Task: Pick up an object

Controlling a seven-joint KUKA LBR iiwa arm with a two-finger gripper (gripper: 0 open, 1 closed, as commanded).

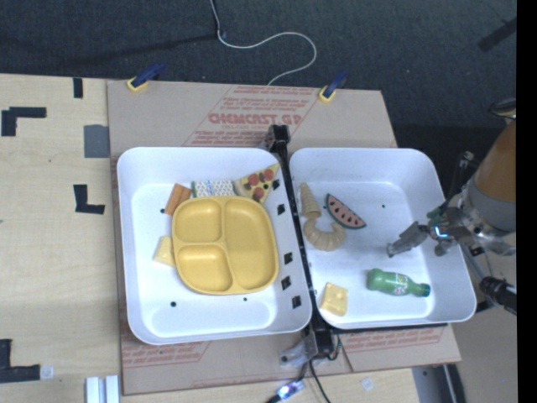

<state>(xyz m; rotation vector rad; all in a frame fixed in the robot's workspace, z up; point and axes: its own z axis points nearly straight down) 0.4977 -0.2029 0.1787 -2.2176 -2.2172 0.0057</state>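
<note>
Camera view: the gripper [409, 240] hangs over the right bin [419, 168] — whether it is open or closed, I cannot tell. A green bottle [397, 283] lies just below it — nothing gripped.

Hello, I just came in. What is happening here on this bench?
A robot arm reaches in from the right, and its pincer hangs over the right bin, holding nothing. Just below it lies a green bottle. That bin also has a toy watermelon slice, a croissant and a cheese piece. The left bin holds a yellow divided plate.
</note>
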